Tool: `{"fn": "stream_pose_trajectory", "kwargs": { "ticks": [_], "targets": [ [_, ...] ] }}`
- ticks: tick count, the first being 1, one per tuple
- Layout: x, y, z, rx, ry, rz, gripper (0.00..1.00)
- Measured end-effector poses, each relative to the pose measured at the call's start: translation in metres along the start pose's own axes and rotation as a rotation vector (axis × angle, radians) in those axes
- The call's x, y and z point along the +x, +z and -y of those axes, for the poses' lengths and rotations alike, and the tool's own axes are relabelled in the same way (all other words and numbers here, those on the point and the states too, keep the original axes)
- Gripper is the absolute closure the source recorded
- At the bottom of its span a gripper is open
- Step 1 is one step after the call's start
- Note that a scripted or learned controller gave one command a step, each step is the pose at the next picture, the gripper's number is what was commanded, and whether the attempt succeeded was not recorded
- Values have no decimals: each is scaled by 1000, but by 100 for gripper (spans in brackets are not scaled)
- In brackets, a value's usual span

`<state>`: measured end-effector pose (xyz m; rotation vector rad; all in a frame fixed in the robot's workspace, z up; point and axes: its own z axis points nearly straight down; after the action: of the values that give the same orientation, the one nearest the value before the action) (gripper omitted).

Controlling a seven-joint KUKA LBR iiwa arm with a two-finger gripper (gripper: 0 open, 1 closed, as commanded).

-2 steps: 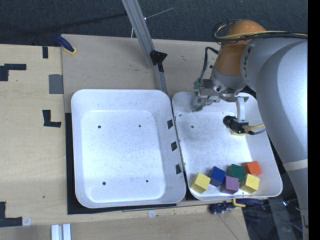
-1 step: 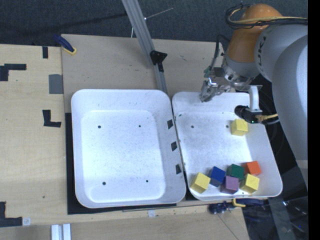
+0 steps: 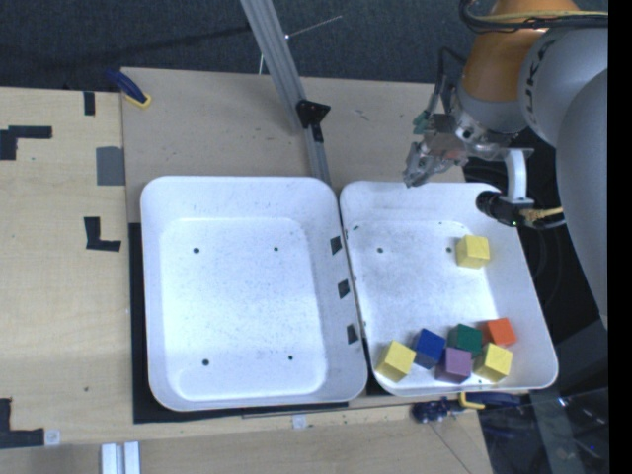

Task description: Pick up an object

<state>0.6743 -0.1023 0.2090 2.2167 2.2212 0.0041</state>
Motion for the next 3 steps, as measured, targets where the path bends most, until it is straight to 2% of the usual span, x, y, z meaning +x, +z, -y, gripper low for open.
{"fn": "stream_pose_trajectory", "kwargs": {
  "ticks": [1, 2, 3],
  "targets": [
    [1, -21, -1, 3, 0, -1, 100],
    [56, -32, 2, 4, -5, -2, 100],
    [118, -25, 10, 7, -6, -3, 100]
  ]
}}
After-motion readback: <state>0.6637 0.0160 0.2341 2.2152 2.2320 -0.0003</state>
